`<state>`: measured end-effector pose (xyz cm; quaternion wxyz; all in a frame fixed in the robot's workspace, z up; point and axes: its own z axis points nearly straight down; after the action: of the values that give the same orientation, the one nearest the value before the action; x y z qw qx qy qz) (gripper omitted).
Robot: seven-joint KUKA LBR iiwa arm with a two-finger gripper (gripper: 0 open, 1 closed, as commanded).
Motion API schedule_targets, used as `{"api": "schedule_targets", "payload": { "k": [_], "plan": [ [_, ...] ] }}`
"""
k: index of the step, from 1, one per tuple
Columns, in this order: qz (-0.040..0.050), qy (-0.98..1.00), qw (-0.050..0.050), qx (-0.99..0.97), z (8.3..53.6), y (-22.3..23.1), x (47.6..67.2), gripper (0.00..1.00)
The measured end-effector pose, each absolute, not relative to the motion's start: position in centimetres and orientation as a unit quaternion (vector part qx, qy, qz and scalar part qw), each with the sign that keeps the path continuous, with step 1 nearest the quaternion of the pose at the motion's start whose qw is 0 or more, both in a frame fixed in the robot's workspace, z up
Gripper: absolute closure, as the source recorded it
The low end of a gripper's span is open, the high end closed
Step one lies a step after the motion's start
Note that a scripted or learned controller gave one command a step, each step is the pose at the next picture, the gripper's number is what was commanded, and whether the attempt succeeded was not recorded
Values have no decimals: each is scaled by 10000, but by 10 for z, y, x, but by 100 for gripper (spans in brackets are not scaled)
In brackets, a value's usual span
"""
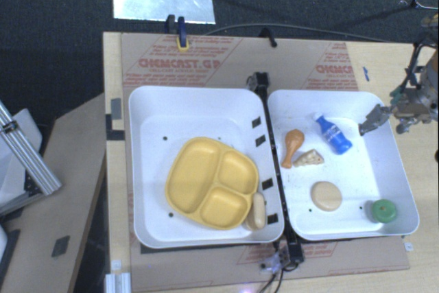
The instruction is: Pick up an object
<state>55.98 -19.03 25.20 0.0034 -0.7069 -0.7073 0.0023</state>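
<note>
Hovering over right bin [394, 147] rim: jaws [374, 121], beside blue bottle [333, 134].

Left bin [147, 106]: yellow divided tray [209, 182], a pale bread roll [258, 211] touching its right corner.
Right bin [391, 147]: blue bottle [333, 134], chicken leg [293, 146], cheese wedge [308, 159] — grouped near the top; tan round bun [326, 195] below; green round piece [383, 211] in the lower right corner.
Gripper [374, 121]: above the right bin's right rim — apart from the bottle.
</note>
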Motion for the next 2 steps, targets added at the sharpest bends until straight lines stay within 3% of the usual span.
{"api": "schedule_targets", "payload": {
  "k": [1,2],
  "plan": [
    [-5,-7083,-10,-7059,258,-190,562,0],
    [4,-7077,3,-7065,216,-192,560,0]
  ]
}}
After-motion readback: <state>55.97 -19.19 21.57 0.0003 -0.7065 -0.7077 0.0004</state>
